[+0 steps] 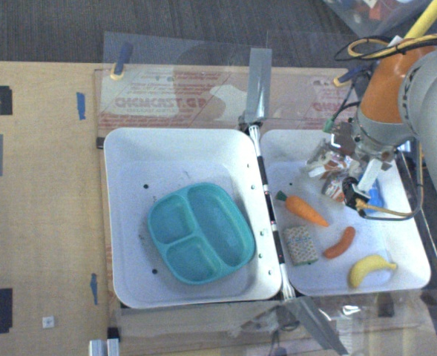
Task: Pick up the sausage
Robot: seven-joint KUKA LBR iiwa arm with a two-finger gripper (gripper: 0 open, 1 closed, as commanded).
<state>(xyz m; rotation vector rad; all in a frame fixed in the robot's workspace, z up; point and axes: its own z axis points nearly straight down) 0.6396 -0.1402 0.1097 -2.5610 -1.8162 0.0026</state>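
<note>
The sausage (339, 243) is a small red-orange link lying at a slant on the floor of the right bin (418, 273), toward its front. My gripper (329, 170) hovers over the back half of that bin, well behind the sausage and apart from it. The grey arm with its orange band comes in from the upper right. Nothing shows between the fingers, and the cluttered wrist hardware hides how far apart they stand.
A carrot (306, 208) lies left of the sausage, a speckled sponge (300, 244) sits by the bin's left wall, and a banana (371, 270) rests at the front right. The left bin (129, 162) holds a teal divided plate (200, 233).
</note>
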